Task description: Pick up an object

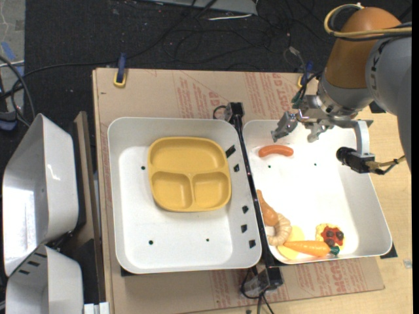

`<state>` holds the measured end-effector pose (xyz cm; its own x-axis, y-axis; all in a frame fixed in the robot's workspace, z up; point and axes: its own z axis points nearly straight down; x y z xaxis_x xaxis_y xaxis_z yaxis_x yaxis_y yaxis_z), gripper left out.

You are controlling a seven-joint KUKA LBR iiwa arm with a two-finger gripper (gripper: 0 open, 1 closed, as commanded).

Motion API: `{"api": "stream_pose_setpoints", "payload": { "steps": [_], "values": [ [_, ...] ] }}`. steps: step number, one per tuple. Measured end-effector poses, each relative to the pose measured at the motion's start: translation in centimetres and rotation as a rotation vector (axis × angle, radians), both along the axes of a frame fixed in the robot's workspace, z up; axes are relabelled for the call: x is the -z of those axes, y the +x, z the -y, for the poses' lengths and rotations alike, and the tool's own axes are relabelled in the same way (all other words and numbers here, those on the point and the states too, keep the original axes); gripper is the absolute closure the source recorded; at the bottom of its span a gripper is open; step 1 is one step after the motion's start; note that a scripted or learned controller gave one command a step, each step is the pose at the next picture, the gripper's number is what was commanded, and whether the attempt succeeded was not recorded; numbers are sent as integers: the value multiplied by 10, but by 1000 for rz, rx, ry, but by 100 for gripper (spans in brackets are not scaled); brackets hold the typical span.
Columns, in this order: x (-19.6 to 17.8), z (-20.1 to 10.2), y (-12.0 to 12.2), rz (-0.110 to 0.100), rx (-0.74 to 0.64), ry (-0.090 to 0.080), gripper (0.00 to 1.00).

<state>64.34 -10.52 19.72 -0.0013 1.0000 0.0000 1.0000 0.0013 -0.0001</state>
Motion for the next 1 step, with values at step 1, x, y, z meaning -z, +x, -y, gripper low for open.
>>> {"api": "stream_pose_setpoints", "payload": {
  "steps": [1],
  "values": [
    [58, -10, 0, -4, -2, 0, 0]
  ]
}}
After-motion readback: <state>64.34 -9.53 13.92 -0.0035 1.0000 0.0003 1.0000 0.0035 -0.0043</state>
